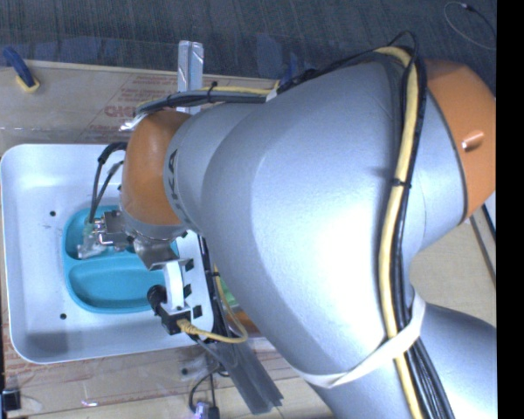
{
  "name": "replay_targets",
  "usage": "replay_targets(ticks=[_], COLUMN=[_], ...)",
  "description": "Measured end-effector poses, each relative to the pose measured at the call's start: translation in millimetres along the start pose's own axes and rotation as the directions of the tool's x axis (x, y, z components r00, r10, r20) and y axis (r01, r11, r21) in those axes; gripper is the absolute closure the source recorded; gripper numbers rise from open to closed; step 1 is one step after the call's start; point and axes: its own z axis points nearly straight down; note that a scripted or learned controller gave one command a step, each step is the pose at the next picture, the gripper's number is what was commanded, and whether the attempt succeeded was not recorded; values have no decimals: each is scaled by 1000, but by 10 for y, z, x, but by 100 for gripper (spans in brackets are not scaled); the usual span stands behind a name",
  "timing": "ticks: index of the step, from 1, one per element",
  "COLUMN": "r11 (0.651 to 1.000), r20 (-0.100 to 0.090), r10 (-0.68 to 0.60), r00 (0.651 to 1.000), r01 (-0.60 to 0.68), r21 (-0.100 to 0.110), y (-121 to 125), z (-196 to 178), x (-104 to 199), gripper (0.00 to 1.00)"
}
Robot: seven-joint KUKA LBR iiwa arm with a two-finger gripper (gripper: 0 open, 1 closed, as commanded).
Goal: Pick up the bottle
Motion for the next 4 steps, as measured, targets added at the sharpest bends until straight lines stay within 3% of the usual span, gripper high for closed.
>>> replay_targets(ticks=[1, 2, 3, 4], r11=[1000, 910, 910, 854], r20=[3, -4, -4, -7], r10=[-2, -414, -413, -520], r00=[1000, 910, 911, 854], r01=[2, 413, 413, 520], r21=[-5, 24, 25, 24], y=[16, -177, -178, -96], z=[-81, -1289, -1288, 74], x=[-15, 138, 139, -496], gripper=[100, 100, 0, 0])
